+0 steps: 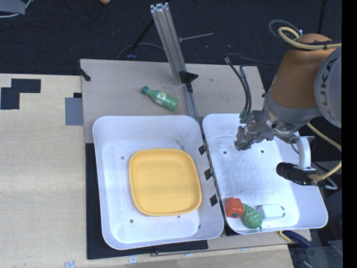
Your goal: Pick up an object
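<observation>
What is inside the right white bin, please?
In the right white bin, at its near edge, lie a red and orange object, a green object and a white object. The gripper hangs above the bin's far part, covering some floor.

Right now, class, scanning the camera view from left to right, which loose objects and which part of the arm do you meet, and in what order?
Square yellow plastic plate → small green plastic bottle → red toy pepper → grey two-finger gripper → green toy vegetable → flat white block.
</observation>
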You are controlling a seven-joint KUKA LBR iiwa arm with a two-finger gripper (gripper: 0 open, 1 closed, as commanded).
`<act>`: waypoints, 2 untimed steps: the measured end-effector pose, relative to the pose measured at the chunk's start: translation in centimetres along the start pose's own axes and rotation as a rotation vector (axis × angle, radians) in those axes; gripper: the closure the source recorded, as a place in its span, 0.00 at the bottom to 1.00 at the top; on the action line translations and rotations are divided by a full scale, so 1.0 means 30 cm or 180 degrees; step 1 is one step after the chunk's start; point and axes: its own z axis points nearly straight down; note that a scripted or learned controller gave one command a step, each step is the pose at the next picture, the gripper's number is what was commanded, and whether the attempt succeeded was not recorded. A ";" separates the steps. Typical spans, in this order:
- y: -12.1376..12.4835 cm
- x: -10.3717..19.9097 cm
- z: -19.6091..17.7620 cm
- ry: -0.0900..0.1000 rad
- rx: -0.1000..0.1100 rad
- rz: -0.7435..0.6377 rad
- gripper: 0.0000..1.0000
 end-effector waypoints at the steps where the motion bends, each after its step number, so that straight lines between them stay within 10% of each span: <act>1: -0.088 0.146 -0.002 -0.0001 -0.0004 0.0000 1.00; 2: -0.162 0.326 0.034 -0.0001 0.0001 -0.0003 1.00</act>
